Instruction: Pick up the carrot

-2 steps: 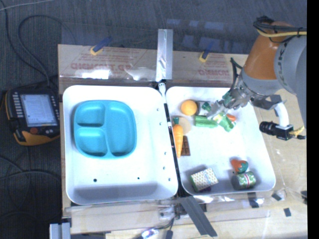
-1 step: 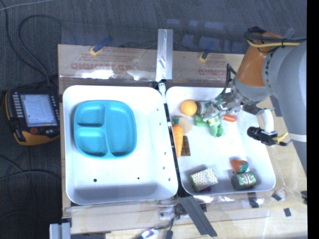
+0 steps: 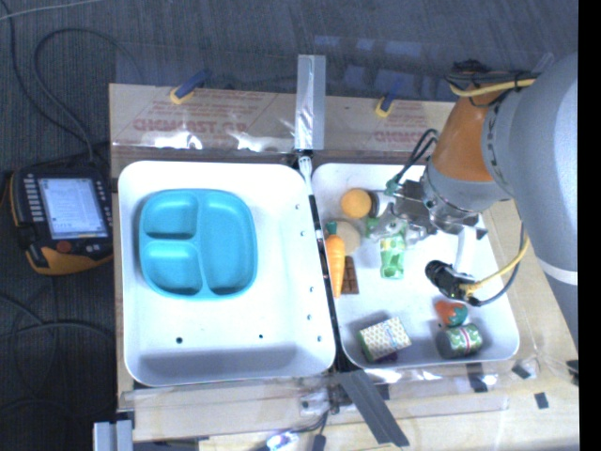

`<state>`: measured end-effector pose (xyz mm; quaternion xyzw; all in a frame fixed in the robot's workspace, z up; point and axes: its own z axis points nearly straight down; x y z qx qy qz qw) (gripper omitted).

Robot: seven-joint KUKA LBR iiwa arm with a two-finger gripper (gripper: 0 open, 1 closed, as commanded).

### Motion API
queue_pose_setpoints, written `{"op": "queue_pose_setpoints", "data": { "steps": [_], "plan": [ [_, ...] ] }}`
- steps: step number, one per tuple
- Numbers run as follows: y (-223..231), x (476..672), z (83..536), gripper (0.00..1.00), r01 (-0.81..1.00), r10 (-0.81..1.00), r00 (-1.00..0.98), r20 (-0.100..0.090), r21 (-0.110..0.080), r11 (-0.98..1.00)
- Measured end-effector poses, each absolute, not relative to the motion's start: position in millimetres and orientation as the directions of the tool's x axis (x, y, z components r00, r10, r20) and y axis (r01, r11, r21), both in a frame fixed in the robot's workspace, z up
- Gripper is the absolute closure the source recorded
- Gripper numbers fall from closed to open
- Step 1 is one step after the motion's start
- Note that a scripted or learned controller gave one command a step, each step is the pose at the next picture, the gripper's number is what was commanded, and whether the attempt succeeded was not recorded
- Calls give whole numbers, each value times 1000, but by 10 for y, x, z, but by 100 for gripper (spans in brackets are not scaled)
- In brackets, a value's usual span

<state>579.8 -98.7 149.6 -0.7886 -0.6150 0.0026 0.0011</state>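
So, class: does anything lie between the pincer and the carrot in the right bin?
Nothing visible lies directly between. The pincer hangs right of the carrot, with an orange ball up beside that path and a green packet just below it.

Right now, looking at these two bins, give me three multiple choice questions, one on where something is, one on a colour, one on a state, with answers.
1. Where does the carrot lie?
A. on the blue tray
B. in the right bin, by its left wall
C. on the floor

2. What colour is the divided tray?
A. blue
B. red
C. black

3. How does the carrot stand with the claw?
A. clamped in it
B. lying in the bin, apart from it
C. hanging from it

Answers: 1 B, it lies along the dividing wall. 2 A, the tray is light blue. 3 B, the claw hovers further right.
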Motion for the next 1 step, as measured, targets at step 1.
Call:
{"op": "queue_pose_setpoints", "data": {
  "steps": [1],
  "plan": [
    [-989,5798,1497,0,970,970,244,-3,-5,-244]
  ]
}}
